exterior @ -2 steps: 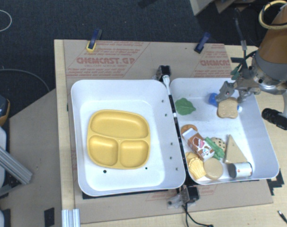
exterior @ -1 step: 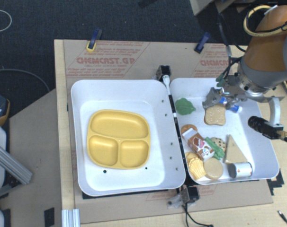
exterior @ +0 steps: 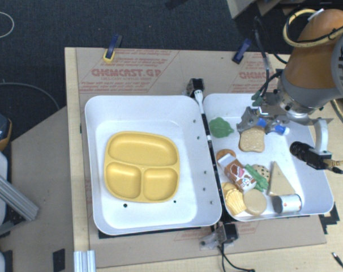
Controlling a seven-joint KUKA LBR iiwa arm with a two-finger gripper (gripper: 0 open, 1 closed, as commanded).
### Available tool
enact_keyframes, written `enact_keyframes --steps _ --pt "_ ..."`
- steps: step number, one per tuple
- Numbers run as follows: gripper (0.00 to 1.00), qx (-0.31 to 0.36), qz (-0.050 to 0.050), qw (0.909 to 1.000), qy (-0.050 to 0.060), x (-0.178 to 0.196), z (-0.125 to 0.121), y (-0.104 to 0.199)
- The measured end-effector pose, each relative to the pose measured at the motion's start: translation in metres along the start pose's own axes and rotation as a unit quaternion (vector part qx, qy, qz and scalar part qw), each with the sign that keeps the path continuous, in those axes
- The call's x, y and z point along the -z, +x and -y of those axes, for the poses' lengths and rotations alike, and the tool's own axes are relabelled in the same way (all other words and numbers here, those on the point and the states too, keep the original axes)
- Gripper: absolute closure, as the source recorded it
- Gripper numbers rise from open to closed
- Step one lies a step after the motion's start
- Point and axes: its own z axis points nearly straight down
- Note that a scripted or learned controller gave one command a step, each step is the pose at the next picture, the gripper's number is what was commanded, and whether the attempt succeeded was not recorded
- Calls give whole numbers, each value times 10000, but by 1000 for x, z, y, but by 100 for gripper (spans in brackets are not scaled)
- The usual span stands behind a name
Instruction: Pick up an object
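Observation:
The right bin holds a pile of toy food. A tan toast slice lies near its upper middle, with a green leafy piece to its left. My gripper hangs just above the toast's top edge, on the grey arm with the orange band. Nothing shows lifted in the gripper; the toast rests on the bin floor. Lower down lie a brown ring, a red-brown packet, a beige wedge, a round biscuit and a silver can.
A yellow divided tray sits in the left bin. A black cable piece on the arm hangs over the right bin's right side. Clamps sit at the board's far edge. A black divider clip joins the bins.

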Motion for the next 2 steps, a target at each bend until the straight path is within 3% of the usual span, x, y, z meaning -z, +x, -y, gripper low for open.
enact_keyframes --steps 1,2 --pt "100 -10 15 10000 -31 8 -8 -10" --pt "100 -13 5 10000 5 -12 -2 -10"
